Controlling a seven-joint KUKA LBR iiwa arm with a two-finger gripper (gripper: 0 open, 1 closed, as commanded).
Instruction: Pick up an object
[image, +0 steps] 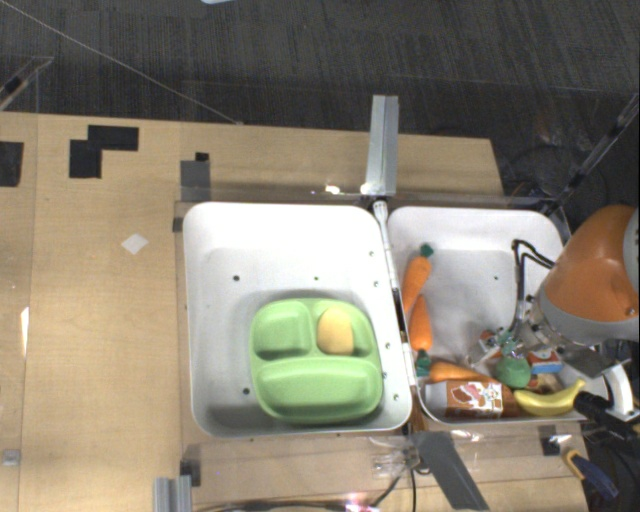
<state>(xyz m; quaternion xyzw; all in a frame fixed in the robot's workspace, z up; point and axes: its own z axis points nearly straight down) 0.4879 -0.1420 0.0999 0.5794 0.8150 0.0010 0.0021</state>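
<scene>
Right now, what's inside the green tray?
One yellow-orange fruit sits in the green tray's upper-right compartment. The other two compartments look bare. Whatever is under the fruit is hidden.

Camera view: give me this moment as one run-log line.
arm: over right bin, near corner | below it: banana, green item | left bin: green tray with yellow fruit | grasp: not confirmed

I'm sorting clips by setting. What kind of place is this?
Most likely a robotics lab bench set up for grasping trials: two white bins sit side by side on a wooden bench, toy food like a carrot and banana lies inside, and a robot arm reaches in.
</scene>
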